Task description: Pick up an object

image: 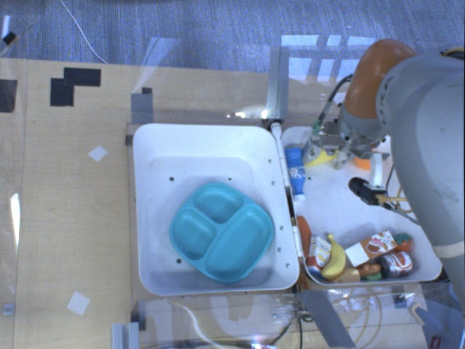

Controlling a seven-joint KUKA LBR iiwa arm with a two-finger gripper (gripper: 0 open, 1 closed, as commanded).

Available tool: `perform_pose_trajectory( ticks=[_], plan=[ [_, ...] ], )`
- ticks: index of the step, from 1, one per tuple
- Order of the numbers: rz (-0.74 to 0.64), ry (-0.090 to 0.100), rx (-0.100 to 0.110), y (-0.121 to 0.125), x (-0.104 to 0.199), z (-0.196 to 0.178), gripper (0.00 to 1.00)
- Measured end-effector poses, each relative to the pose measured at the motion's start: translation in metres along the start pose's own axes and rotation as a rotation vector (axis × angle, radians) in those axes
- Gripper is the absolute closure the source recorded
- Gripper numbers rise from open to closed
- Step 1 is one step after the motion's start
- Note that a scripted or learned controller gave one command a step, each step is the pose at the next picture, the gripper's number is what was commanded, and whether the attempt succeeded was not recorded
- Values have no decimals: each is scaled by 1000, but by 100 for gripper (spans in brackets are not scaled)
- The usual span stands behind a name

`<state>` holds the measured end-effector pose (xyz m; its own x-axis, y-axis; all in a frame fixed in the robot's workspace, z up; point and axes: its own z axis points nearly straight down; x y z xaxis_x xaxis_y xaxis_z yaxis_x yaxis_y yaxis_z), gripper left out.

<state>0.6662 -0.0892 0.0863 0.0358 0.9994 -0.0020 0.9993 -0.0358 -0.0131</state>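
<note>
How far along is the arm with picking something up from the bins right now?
Nothing looks picked yet. The hand is low at the far end of the right bin, near a blue bottle and a small yellow item, but no object shows in it. The banana and the packets beside it lie at the near end; the teal divided plate sits in the left bin. Grasping and lifting remain.

One fixed camera, mounted above the counter point(65, 195), looking down at a slant. Both white bins sit in frame: left bin point(156, 195) near centre, right bin point(341, 195) toward the right edge. Blue carpeted floor point(182, 13) runs along the top, so the view tilts away from the lens there. The arm point(421, 137) enters from the right, large and close to the camera, covering part of the right bin. Mid-range framing.
</note>
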Motion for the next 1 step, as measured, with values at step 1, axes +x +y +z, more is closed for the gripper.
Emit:
perform_pose_trajectory(
  ticks=[1],
  plan=[
    [-7,-1,9,-2,0,-9,100]
  ],
)
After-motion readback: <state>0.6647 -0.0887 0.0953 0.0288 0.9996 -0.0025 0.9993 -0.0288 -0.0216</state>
